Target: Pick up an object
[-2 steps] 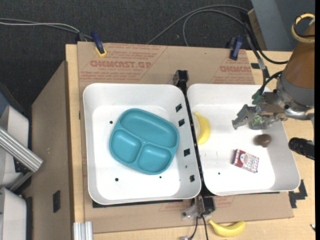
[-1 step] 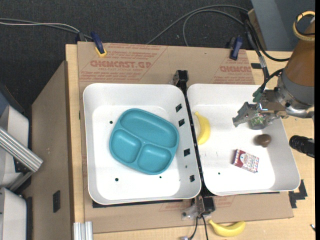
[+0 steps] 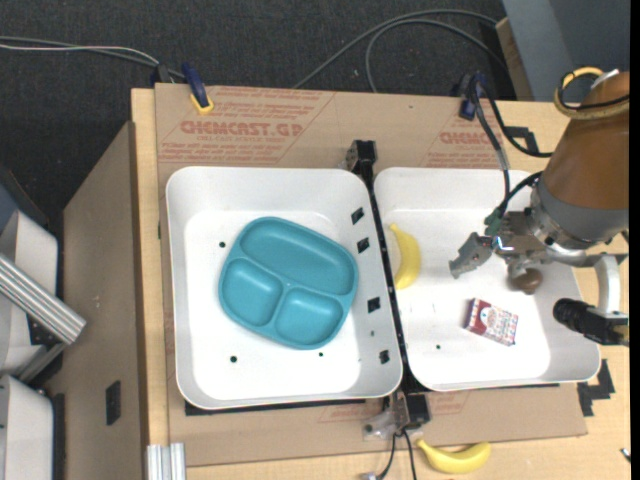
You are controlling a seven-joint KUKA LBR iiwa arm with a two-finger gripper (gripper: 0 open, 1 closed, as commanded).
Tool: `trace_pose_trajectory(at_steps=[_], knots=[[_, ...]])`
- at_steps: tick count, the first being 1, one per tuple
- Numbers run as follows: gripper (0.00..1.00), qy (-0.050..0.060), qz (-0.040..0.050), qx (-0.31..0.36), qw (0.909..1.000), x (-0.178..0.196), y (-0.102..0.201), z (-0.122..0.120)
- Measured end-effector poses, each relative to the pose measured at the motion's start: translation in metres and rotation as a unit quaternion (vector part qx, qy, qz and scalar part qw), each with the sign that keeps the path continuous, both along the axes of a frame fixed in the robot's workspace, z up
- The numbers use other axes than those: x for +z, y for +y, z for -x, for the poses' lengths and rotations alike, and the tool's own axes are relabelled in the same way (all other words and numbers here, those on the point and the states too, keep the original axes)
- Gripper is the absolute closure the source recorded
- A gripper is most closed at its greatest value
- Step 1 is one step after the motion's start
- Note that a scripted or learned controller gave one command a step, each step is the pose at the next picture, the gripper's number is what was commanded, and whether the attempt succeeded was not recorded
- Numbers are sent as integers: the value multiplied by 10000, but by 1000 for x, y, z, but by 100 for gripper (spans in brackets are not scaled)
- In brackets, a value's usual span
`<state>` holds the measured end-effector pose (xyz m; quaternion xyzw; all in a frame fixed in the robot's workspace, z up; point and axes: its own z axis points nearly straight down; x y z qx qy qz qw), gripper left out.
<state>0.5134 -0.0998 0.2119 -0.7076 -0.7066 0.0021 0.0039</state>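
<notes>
In the right bin (image 3: 520, 373) a yellow banana (image 3: 405, 256) lies against the left wall. A small red and white box (image 3: 490, 321) rests near the bin's front. My gripper (image 3: 497, 266) hangs over the middle of this bin, to the right of the banana and just behind the box. It is open, and nothing shows between its fingers. The left bin (image 3: 190, 298) holds a blue divided plate (image 3: 288, 281).
A second banana (image 3: 455, 456) lies on the bench in front of the bins, outside them. Black clips (image 3: 362, 155) join the bins along their shared wall. Cables run across the cardboard behind the bins, and the arm's body covers the right bin's right side.
</notes>
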Motion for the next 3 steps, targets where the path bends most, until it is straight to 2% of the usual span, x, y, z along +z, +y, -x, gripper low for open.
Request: trace_pose_trajectory(at_steps=[1,2,3], knots=[[0,-7,0,4,10000,-42,0,1],[0,-3,-2,2,10000,-105,1,6],[100,-42,1,3,10000,-91,1,4]])
